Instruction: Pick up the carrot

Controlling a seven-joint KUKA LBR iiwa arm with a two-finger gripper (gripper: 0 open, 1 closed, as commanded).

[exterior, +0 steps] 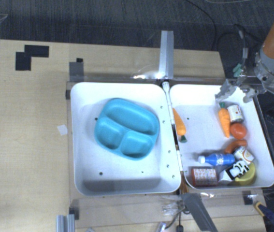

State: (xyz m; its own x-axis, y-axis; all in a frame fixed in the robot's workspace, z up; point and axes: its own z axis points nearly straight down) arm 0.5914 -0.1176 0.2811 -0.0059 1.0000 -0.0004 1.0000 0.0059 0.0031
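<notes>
Pincer spread wide, nothing between its fingers, just above the upright carrot in the right bin.

Right bin: I see open floor through its middle and upper left. Carrot lies against the divider, crowded on that side only. Second carrot touches a can and tomato. Bottle, box and banana crowd the near right corner.

The pale wooden bench bears two white bins (side by side), plus seemingly black markers.
</notes>
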